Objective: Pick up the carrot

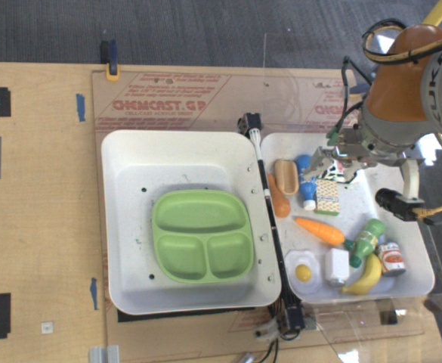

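Orange and tapered, the carrot (320,231) lies flat on the floor of the right bin (421,278), near that bin's middle, with its thin tip pointing toward the left wall and its thick end toward the green bottle (367,238). A little bare white floor shows along its upper side, between it and the patterned box (327,197). On its lower side there is a narrow strip of open floor before the fried egg (303,267) and the white block (338,265). The thick end sits just beside the bottle, so that side is tight. A yellow banana (364,278) curves along the lower edge, and a small red-labelled can (391,258) stands near the right rim.

Toward the upper left corner of the same bin a bread roll (285,176), an orange sausage-like piece (279,200) and a blue bottle (307,187) crowd along the dividing wall.

The end effector (334,159) hangs over the upper part of the right bin, above the patterned box and well apart from the carrot. Whether its fingers are spread or pressed together cannot be told from this angle. Nothing is seen held.

The left bin (122,203) carries a green divided tray (202,234) in its centre, with bare white floor all round it. Both bins rest on the bench (39,225).
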`<state>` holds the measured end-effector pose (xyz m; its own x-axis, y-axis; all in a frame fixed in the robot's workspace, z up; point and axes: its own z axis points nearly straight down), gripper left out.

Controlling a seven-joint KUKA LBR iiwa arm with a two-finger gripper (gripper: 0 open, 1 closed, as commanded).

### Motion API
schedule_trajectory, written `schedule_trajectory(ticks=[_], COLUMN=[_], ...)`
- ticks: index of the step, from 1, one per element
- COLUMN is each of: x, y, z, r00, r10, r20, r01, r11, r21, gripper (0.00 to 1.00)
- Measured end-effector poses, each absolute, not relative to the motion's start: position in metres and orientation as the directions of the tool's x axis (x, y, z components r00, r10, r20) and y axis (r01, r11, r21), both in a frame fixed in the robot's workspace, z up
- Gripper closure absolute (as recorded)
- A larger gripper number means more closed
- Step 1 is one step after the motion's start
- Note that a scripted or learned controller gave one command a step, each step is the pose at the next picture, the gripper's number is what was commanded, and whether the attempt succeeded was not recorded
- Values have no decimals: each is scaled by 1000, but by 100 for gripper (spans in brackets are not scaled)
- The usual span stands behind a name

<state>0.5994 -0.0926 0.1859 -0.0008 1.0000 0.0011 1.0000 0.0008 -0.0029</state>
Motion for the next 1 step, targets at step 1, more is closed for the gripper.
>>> schedule_trajectory(ticks=[1], x=[519], y=[-101], z=[95], r00=[-42], r10=[999], r20=[0], r01=[999], r11=[42], r21=[2], gripper=[0])
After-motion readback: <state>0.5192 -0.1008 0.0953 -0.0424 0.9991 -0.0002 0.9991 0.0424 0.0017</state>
